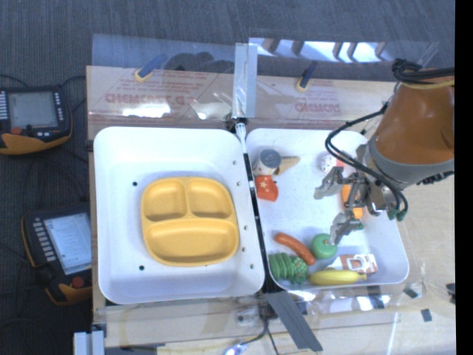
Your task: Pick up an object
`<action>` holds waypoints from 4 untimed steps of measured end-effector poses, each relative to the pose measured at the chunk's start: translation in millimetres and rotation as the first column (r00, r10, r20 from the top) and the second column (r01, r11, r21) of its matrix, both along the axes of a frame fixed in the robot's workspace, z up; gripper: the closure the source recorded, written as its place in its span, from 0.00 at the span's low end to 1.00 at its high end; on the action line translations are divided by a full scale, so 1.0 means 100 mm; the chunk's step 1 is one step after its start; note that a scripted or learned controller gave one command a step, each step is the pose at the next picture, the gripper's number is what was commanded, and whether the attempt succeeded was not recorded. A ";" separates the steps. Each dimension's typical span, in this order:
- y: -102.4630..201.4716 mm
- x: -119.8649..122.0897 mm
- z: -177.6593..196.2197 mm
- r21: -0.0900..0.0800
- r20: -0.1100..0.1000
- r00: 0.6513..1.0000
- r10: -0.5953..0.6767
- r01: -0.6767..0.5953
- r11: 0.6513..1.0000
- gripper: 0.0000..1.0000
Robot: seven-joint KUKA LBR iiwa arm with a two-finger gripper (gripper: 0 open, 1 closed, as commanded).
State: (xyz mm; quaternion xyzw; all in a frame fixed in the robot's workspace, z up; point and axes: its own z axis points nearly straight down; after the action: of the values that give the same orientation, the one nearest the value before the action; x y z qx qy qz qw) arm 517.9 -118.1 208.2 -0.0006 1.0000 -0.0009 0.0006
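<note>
My gripper (pixel 336 207) hangs over the middle of the right bin (pixel 392 272), reaching in from the right. Its two grey fingers (pixel 327 186) are spread apart and nothing sits between the tips. A small orange object (pixel 347 194) lies just behind the fingers, partly hidden by the wrist. Below the lower finger sits a green apple (pixel 323 245), with a red sausage (pixel 294 246) to its left. A banana (pixel 336 276), a green leafy vegetable (pixel 288 267) and a small printed box (pixel 362 263) lie along the near wall.
A grey-topped cone (pixel 271 161), a red-orange piece (pixel 266 189) and a white die (pixel 327 163) lie in the right bin's far part. The left bin (pixel 118 161) holds a yellow divided plate (pixel 191 220). A cable (pixel 347 128) loops above the wrist.
</note>
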 end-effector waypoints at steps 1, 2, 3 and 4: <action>-0.71 0.36 -1.17 -0.006 0.018 1.000 0.012 -0.012 1.000 0.00; -0.71 0.38 -1.06 -0.010 0.019 1.000 0.014 -0.014 1.000 1.00; -0.70 0.37 -1.06 -0.010 0.018 1.000 0.014 -0.014 1.000 0.00; -0.59 0.62 -1.18 0.000 0.009 0.992 -0.123 0.123 0.992 0.00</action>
State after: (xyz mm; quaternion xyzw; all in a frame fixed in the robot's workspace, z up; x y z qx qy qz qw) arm 579.5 -177.1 90.7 0.0611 0.9981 -0.0013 0.0051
